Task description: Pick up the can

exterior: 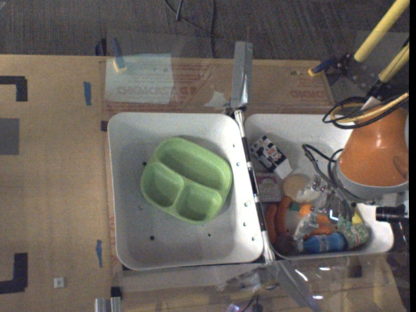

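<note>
Two white bins sit side by side on the bench, and the arm [377, 151], its orange band uppermost, hangs over the right bin [305, 132]. Below the band, the gripper [323, 200] reaches down into a crowded pile at that bin's near end; its metal parts blur into the clutter, so whether it is spread or pinching anything cannot be told. Just left of it lies a pale round-topped object, possibly the can [296, 187], though this is uncertain. Near the gripper are an orange-red item [283, 216], a blue bottle-like item [328, 242] and, further up the bin, a black-and-white patterned box [268, 151]. The left bin [130, 239] holds a green divided plate [187, 179], lying flat, well apart from the arm.
</note>
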`<state>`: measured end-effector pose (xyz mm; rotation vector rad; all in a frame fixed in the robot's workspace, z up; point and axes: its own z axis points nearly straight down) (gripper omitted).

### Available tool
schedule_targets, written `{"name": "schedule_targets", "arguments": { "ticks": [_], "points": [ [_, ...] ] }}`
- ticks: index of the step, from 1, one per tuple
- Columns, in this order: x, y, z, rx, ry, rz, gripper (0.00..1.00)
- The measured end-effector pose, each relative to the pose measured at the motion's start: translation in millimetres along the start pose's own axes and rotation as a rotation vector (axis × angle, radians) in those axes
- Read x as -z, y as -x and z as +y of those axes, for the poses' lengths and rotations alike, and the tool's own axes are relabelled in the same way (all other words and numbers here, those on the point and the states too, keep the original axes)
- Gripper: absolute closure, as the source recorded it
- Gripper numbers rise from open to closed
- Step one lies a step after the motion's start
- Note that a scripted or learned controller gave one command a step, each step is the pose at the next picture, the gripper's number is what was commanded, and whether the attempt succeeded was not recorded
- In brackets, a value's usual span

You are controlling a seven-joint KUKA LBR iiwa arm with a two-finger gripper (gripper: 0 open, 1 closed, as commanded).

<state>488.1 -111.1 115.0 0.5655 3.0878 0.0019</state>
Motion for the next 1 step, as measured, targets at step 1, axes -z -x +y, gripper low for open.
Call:
{"name": "schedule_targets", "arguments": {
  "ticks": [1],
  "points": [
    [10.4, 1.4, 0.4, -0.002, 0.002, -0.005, 1.00]
  ]
}}
